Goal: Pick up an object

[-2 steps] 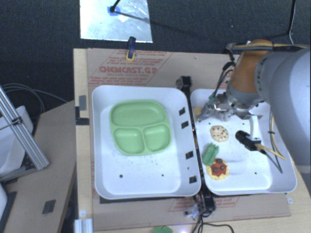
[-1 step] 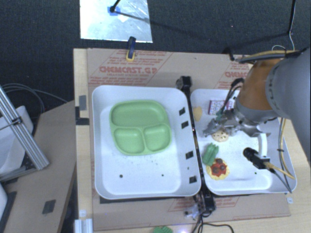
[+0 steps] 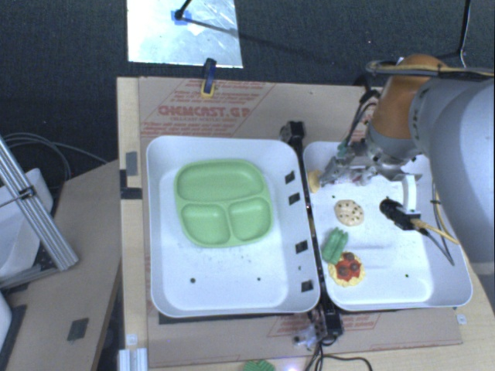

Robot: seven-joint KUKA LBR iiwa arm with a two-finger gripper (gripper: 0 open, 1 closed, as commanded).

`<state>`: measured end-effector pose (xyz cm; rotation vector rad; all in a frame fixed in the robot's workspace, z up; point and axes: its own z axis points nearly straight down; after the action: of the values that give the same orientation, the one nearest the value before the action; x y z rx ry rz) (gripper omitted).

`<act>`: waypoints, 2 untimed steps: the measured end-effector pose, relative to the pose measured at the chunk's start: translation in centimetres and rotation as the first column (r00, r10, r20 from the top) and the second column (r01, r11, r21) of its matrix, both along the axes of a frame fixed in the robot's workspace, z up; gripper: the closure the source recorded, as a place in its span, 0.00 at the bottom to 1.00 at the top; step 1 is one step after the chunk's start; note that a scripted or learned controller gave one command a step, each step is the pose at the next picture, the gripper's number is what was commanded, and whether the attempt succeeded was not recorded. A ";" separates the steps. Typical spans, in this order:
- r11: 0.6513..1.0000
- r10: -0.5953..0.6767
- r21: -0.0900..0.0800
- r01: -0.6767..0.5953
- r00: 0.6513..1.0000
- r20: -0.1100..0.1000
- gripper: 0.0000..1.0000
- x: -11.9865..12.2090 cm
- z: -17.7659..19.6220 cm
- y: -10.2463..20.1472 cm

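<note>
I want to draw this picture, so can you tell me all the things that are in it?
Shallow white plastic bins: two, white, side by side on the bench; left bin, right bin.
Green plastic divided plate: one, light green, three compartments, in the left bin.
Round tan toy cookie: one, tan with dark dots, middle of the right bin.
Green toy vegetable: one, green, right bin near its left wall.
Yellow toy pizza piece with red topping: one, yellow and red, just below the green toy.
Robot arm: one, grey with orange band, reaching from the right.
Gripper: one, over the right bin's upper part.
</note>
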<state>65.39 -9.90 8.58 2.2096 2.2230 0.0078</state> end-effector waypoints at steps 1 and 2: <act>1.000 -0.005 0.002 0.006 1.000 -0.011 0.00 -5.3 -0.2 0.1; 1.000 -0.003 0.005 0.003 1.000 -0.020 0.00 1.2 0.0 -0.3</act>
<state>66.56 -10.17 8.55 2.2247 2.2322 -0.0085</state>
